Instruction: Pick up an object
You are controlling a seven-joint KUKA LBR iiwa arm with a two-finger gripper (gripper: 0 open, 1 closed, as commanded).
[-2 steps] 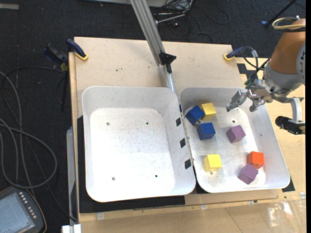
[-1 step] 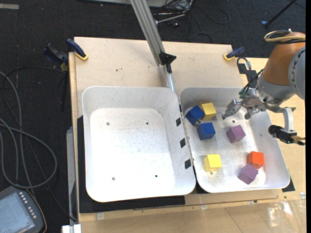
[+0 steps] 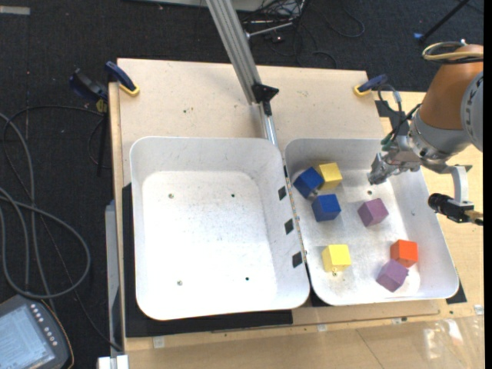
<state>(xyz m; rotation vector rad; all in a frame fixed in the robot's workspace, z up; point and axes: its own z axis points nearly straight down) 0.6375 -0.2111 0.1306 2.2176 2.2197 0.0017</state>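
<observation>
The right bin [image 3: 430,229] holds several small blocks. Two blue blocks [image 3: 308,181] [image 3: 327,207] and a yellow block [image 3: 330,174] cluster near its upper left. A purple block [image 3: 373,212] lies mid-bin, a second yellow block [image 3: 336,257] lower down, and an orange block [image 3: 404,252] beside another purple block [image 3: 392,275] at the lower right. My gripper [image 3: 378,175] hangs over the bin's upper right part, above and just right of the mid-bin purple block. Nothing shows between its fingers.
The left bin [image 3: 154,167] sits beside the right one. A slanted metal pole [image 3: 234,41] runs down to the bins' shared edge. Clamps [image 3: 123,79] [image 3: 370,84] grip the bench's far corners. Cables lie on the dark floor around.
</observation>
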